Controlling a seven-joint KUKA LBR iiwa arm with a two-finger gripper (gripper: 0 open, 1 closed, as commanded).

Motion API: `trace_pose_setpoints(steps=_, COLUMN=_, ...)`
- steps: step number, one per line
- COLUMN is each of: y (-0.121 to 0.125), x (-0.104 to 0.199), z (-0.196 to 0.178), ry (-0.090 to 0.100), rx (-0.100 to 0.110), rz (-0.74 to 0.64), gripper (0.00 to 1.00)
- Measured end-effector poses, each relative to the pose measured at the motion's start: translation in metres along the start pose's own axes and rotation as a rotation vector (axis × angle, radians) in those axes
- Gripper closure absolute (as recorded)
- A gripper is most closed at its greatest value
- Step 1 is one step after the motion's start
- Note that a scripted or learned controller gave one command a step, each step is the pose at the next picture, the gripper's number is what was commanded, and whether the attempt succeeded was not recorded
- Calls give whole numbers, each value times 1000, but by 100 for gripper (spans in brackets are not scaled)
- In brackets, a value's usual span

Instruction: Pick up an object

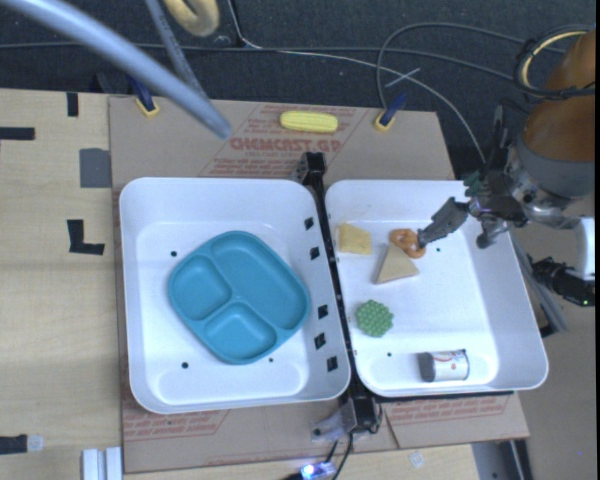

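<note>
Reaching in from the right, the grey arm with its orange band (560, 78) hangs over the right bin (500, 308), and its gripper (458, 223) sits low above that bin's upper half. One dark finger (438, 226) slants down and left toward a small orange piece (404, 239); its tip is just beside the piece, and I cannot tell whether it touches. Another finger (488, 230) stands well off to the right, so the pincer is spread apart with nothing between its tips.

Just below the orange piece lies a tan wedge (396, 266), touching or nearly touching it. A pale yellow block (355, 239) lies near the bin's left wall. Lower down sits a green bumpy ball (374, 317), and near the front edge a small can with a dark end (444, 365) lies on its side.

The left bin (150, 228) holds a blue divided plate (238, 296) with three compartments, set at a tilt. Behind the bins, a yellow oblong toy (309, 122) rests on the cardboard sheet (260, 138).
</note>
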State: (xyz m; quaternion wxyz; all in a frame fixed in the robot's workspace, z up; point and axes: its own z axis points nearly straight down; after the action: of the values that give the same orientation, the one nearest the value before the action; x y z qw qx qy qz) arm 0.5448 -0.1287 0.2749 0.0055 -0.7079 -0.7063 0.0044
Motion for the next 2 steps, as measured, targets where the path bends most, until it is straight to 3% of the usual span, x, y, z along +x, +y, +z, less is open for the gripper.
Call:
trace_pose_setpoints(steps=1, y=2, x=0, z=-7, ry=-2, rx=-13, rz=-4, gripper=0)
trace_pose_setpoints(steps=2, y=8, x=2, z=38, ry=-2, rx=-10, rz=-3, gripper=0)
